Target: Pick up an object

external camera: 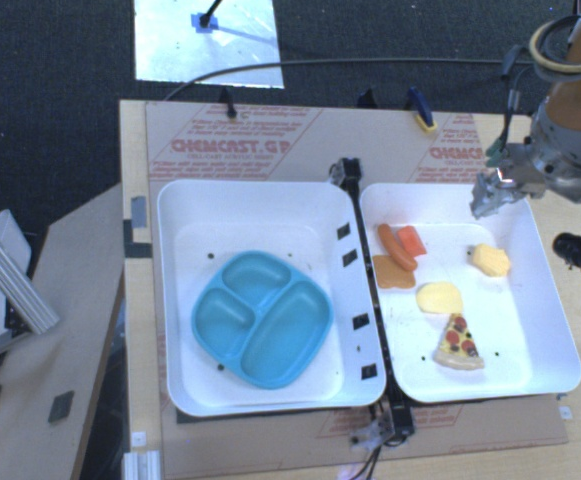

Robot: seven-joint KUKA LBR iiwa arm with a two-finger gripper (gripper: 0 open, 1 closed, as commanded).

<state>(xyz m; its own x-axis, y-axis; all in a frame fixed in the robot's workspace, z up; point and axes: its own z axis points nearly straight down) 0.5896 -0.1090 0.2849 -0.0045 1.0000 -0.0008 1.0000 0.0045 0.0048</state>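
The fingers (491,197) hang over the far right corner of the right bin (550,298), pointing down and left; whether they are spread or pressed together cannot be told, and nothing shows between them. Nearest them, below and slightly right, a pale yellow chunk (490,260) lies on the bin floor, apart from the tips. Farther left of the fingers lie an orange-red sausage (397,245) and, touching it, an orange-brown piece (393,273). Lower down sits a yellow round slice (439,297), and beyond that, near the bin's front, a pizza slice (457,344). Well to the left of the fingers, past the divider, the left bin (185,268) holds a blue compartment plate (261,318). Both bins rest on the table (90,298).
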